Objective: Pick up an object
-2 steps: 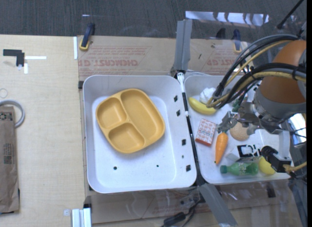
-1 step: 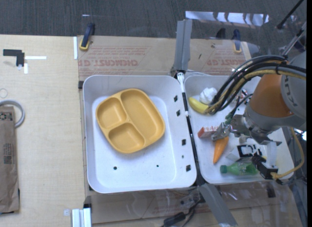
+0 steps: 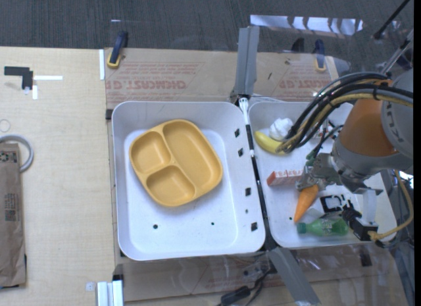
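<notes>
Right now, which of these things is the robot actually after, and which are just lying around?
Job in hand: gripper; right bin's carrot, banana, green bottle, small box.

Lying about: yellow divided plate, brown bag, blue clamp.

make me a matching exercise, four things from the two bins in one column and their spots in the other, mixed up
Things:
1. yellow plate
2. banana
3. carrot
4. green bottle

Places:
A. near the right bin's front edge
B. in the left bin
C. near the back of the right bin, by its left wall
D. middle of the right bin, right under the claw

Pairs: 1-B, 2-C, 3-D, 4-A
</notes>
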Robot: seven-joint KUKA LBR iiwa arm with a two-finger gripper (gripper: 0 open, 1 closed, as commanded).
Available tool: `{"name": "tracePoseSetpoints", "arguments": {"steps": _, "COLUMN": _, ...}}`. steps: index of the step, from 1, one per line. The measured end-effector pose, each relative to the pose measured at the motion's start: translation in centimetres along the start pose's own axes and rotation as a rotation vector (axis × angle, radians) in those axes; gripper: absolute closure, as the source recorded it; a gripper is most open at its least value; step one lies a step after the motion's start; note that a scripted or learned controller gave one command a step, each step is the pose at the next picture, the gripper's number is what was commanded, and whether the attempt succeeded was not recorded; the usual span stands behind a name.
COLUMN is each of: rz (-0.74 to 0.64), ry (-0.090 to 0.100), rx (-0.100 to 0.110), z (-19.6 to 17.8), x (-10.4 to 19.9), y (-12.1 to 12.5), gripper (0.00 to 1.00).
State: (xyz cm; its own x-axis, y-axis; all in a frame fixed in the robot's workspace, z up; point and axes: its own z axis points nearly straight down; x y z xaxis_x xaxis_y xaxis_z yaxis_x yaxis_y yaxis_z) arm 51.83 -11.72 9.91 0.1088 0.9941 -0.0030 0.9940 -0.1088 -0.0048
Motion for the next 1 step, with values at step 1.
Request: {"name": "tracePoseSetpoints", "arguments": {"steps": 1, "rz": -0.243, "ry": 0.0, "rx": -0.003, "z": -16.63, "x": 0.93, "y": 0.72, "gripper": 1.0}}
